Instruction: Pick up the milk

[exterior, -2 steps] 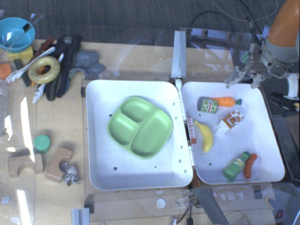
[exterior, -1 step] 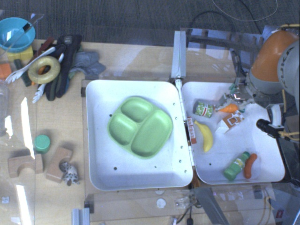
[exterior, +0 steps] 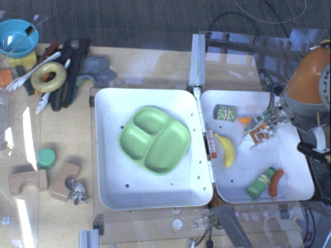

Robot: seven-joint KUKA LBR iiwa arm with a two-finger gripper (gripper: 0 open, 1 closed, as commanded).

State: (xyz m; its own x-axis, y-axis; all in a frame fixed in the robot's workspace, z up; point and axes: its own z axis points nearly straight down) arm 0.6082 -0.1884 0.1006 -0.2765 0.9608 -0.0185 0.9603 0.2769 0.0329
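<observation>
The milk carton (exterior: 260, 134), lying tilted in the right bin (exterior: 305, 190) near a carrot (exterior: 244, 121), is seen pinched between the gripper (exterior: 270, 119) fingers and could be dropped if held only by its edge.

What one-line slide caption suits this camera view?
Gripper poised at the milk carton in the right bin, beside banana and can.
</observation>
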